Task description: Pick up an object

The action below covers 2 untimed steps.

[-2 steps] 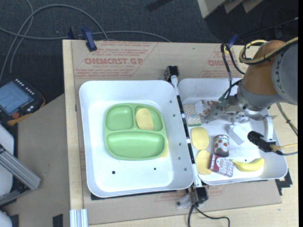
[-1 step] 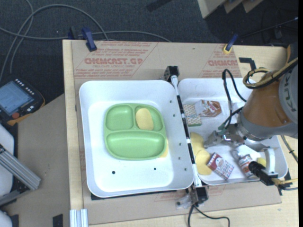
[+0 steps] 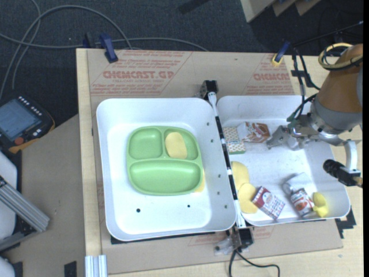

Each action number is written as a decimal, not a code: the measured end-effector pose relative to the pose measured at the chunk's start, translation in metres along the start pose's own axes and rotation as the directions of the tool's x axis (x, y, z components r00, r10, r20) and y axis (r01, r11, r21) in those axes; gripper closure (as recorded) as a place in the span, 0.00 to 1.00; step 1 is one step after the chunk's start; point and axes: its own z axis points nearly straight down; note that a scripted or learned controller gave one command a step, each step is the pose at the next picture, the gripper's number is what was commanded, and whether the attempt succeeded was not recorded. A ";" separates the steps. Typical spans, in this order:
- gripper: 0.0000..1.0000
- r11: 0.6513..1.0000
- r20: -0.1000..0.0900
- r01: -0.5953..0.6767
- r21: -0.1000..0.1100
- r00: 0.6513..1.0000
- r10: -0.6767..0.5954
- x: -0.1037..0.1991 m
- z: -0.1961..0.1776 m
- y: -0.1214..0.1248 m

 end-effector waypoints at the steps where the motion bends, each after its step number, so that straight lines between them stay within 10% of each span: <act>1: 0.00 1.000 0.001 0.001 -0.001 1.000 -0.001 -0.052 -0.064 0.088; 2: 0.00 1.000 0.000 0.001 0.001 1.000 -0.001 -0.032 0.043 0.054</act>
